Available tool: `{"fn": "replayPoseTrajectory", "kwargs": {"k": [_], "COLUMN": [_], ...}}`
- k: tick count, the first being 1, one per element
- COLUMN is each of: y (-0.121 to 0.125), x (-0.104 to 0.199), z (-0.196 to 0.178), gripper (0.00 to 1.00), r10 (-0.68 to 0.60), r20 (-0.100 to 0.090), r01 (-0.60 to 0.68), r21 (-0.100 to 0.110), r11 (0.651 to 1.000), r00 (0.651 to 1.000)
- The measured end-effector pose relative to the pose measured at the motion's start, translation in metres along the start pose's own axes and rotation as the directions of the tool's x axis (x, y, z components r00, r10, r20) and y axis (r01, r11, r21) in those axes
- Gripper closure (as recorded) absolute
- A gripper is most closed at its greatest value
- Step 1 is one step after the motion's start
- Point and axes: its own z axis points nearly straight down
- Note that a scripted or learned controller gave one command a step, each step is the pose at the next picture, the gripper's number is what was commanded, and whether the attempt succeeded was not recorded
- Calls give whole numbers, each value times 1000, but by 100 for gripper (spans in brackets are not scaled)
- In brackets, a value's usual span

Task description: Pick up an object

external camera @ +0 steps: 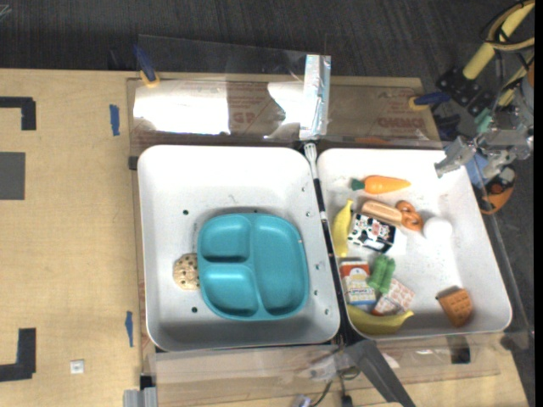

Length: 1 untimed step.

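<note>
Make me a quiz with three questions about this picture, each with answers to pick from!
1. Where is the teal divided plate?
A. in the left bin
B. in the right bin
C. on the cardboard

2. What colour is the toy carrot?
A. blue
B. orange
C. purple

3. Where is the hand right now?
A. pressed on the plate
B. over the cookie
C. up by the right bin's far right corner

Answers:
1 A, the plate lies in the left bin, with the cookie beside it.
2 B, its body is orange with a green top.
3 C, it sits at the right bin's far edge, apart from the toys.
</note>
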Motion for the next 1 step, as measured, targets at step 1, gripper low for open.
{"fn": "replayPoseTrajectory", "kwargs": {"k": [1], "y": [-38], "x": [20], "z": [147], "gripper": [0], "r10": [15], "r20": [9], "r01": [-15], "r21": [-27], "r11": [1000], "r00": [1000]}}
